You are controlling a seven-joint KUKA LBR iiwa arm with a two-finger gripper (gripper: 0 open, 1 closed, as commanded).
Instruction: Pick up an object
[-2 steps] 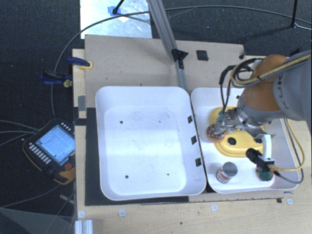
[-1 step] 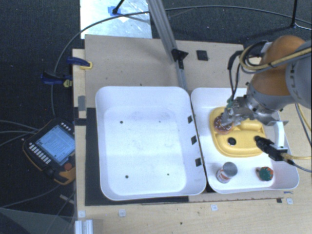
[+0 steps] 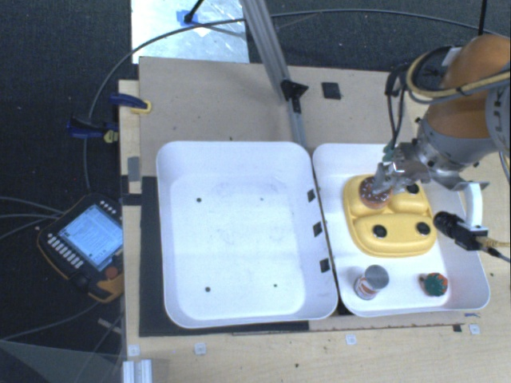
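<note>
The metal pincer (image 3: 377,188) is reaching down onto the big yellow plastic toy (image 3: 391,218) in the right white bin (image 3: 335,214) — right under it. Its fingers are too blurry to tell if they are apart or together.

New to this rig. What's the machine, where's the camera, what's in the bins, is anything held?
One fixed camera looks down at a slant on a bench with two shallow white bins. The grey and orange arm reaches in from the right. Its gripper is down over the top of a yellow block in the right bin, by a brownish round thing there. Whether it grips anything is unclear. The same bin holds a small can and a small green item. The left bin lies beside it. A handheld pendant sits off the bench, left.
</note>
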